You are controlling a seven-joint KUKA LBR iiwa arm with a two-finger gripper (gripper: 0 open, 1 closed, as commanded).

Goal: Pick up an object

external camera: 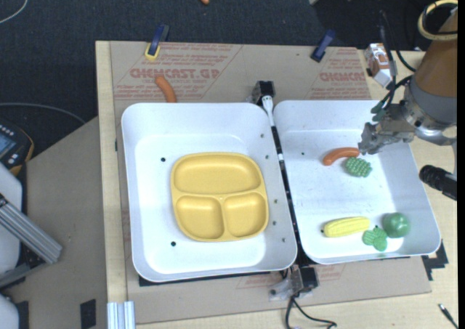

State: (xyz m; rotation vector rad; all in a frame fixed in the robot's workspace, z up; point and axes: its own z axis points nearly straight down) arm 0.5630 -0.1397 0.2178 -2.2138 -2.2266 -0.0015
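Toys lie scattered in the right bin of two white bins on the tabletop, and I am to pick one up. My hand hangs low over the far part of that bin, reaching in from the right, with its tip just above the right end of an orange toy sausage and close to a small green knobbly toy that sits just beside it. From this slanted overhead view I cannot tell how far my hand is open, and nothing can be seen gripped in it. Nearer the front edge of the same bin lie a yellow corn cob, a leafy green piece and a round green toy, well apart from my hand. The left bin holds a yellow divided plate. To do this step well, I judge I should centre over one toy only, likely the sausage, straddle its narrow width, and come straight down so the green toy is not nudged or caught too.
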